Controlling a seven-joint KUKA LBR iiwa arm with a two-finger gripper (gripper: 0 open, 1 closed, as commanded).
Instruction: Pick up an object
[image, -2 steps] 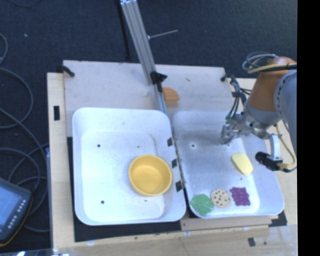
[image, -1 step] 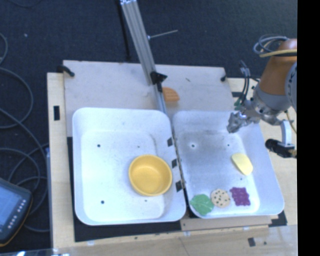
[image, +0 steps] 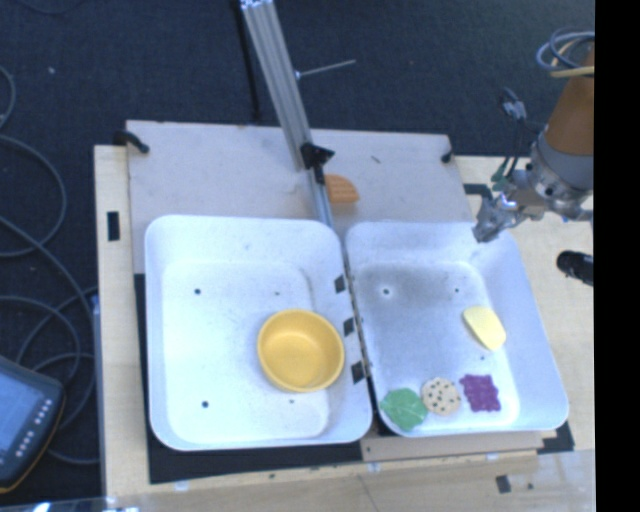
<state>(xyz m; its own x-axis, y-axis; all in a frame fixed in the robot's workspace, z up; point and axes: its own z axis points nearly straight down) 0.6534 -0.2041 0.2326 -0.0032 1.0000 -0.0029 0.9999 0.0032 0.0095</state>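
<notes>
- Toys are lying along the near edge of the right bin (image: 520, 300) — a green disc (image: 403, 408), a cookie (image: 440, 396), a purple piece (image: 481, 392). All are looking light, flat and low, so the fingers would need to be closing across their edges.
- A yellow block (image: 484, 327) is sitting further back, thicker — probably the easiest hold.
- A yellow bowl (image: 300, 349) is resting in the left bin (image: 180, 300); rigid, best taken by the rim.
- The gripper (image: 490, 222) is hovering over the right bin's far corner, carrying nothing; how wide it is standing I cannot tell.

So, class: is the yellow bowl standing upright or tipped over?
Upright. The yellow bowl sits in the left bin with its round opening facing up, the whole rim and inside showing.
</notes>
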